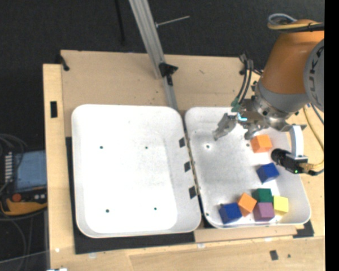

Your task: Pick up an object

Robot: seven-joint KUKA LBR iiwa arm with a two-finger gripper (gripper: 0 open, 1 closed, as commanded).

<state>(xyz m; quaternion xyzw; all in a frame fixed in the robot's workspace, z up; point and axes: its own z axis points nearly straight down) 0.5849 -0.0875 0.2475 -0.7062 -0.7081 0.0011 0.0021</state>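
My gripper (237, 130) hangs over the upper part of the right bin (214, 168), open, with bare bin floor between its spread fingers. An orange cube (261, 143) lies just below and right of the right finger, apart from it as far as I can tell. A blue cube (267, 172) sits lower, near the bin's right side. Along the front edge several cubes are bunched: blue (230, 212), orange (247, 202), green (264, 195), purple (264, 210) and yellow (281, 204).
The left bin (130, 168) stands beside the right one, with small clips along the shared edge. A slanted metal pole (150, 33) rises from the bench behind the bins. The grey and orange arm (291, 61) fills the upper right.
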